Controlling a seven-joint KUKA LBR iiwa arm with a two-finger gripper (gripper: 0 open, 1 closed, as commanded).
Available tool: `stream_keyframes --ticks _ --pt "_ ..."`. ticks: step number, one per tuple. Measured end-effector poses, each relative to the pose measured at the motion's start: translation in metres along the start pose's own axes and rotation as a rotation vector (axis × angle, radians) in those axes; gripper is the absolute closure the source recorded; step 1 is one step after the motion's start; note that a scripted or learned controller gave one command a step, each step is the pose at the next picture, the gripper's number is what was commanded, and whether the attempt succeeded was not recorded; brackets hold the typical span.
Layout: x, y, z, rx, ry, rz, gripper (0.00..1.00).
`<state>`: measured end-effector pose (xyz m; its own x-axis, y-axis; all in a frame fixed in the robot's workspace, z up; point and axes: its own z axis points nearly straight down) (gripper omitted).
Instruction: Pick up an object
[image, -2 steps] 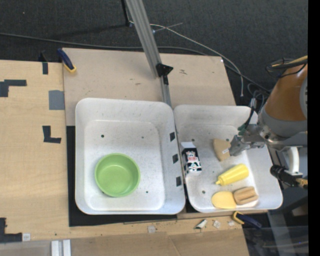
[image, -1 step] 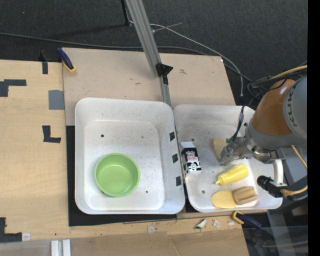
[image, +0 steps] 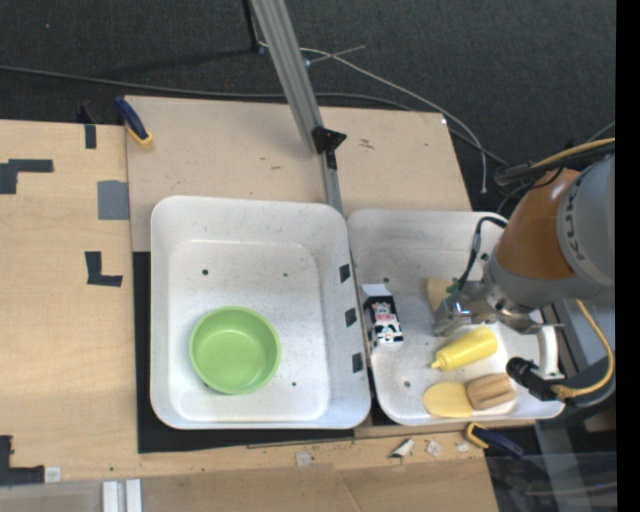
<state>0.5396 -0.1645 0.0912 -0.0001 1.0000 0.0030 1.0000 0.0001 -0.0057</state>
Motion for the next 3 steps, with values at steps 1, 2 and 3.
stream_keyframes --ticks 1,2,3 --pt "0.001 -0.001 -0.009 0.002 0.001 0.0 1.0" --pt "-0.003 0.003 -0.053 -0.006 -0.003 -0.001 1.0" --pt "-0.003 -0.002 -0.098 -0.007 -0.002 -0.001 1.0"
